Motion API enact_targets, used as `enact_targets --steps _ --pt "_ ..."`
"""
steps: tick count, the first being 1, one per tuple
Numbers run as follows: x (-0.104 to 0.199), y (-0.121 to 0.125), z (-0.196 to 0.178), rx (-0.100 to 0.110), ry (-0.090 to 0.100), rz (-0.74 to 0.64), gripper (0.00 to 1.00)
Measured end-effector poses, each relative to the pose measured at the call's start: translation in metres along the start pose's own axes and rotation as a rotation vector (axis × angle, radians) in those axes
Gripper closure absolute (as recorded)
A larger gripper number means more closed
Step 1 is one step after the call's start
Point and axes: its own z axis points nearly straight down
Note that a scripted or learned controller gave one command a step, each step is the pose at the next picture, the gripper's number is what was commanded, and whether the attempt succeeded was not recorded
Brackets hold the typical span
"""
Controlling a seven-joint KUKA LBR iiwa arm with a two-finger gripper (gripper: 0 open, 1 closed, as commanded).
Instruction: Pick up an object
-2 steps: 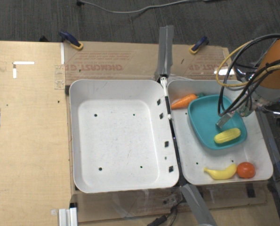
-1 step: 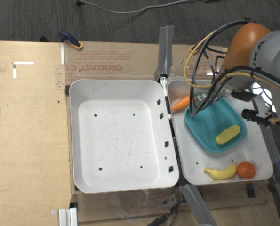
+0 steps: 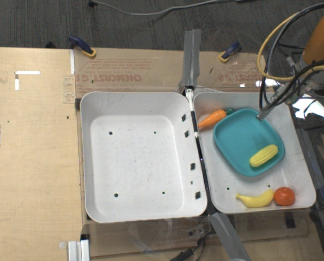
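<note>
bench [image 3: 31, 162], light wood, carrying two shallow white bins side by side, with a brown cardboard sheet [image 3: 123, 72] clamped along its far edge by two blue-and-yellow clamps [image 3: 83, 45]. left bin [image 3: 86, 145], the larger white area, with small dark holes in its floor. right bin [image 3: 303, 170], touching the left bin along a shared divider fitted with small black clips. arm [image 3: 318, 37], at the upper right corner, grey with an orange band, trailing yellow and black cables that loop over the far right corner of the right bin. teal plate [image 3: 240, 140], tilted in the far half of the right bin, its near edge low and its far corner next to the cables. gripper [image 3: 270, 106], seen as a dark thin part just over the far corner of the teal plate; whether it is released or clenched cannot be told, and nothing is seen between its fingers. carrot [image 3: 212, 118], orange, lying at the far left of the right bin, just beside the plate's rim and near the divider. banana [image 3: 256, 199], yellow, on the bin floor near the front edge. corn cob [image 3: 263, 155], yellow, resting on the plate toward its near right side. tomato [image 3: 284, 196], red-orange, round, touching the right end of the banana.
</note>
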Motion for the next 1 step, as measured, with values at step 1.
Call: enact_targets --steps 1 --pt "0.1004 0.0482 0.0653 0.002 0.006 -0.26 0.0"
